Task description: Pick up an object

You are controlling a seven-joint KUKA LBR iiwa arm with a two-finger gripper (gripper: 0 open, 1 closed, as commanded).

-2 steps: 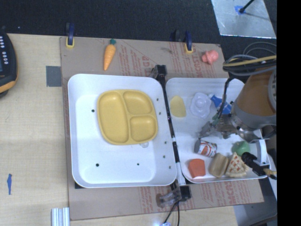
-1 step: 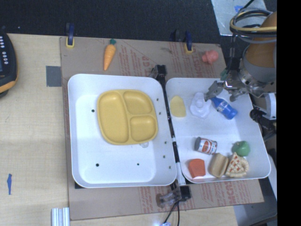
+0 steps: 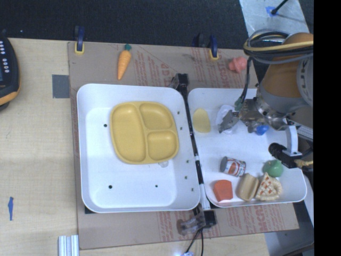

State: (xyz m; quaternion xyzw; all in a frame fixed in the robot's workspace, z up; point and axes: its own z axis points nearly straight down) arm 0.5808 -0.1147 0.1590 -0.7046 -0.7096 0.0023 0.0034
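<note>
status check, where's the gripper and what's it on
Gripper low in right bin, beside yellow piece. Nothing seen between fingers. Can, red block, pizza slice untouched at near edge.

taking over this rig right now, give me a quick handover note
Gripper: low over the upper part of the right bin, beside the pale yellow piece; nothing visibly held between its fingers.
Right bin also holds a small can, red block, tan bread piece, pizza slice and green item.
Left bin: yellow divided plate.
Carrot lies outside the bins.
Done: no pick visible. Left: grasp and lift one object.
</note>
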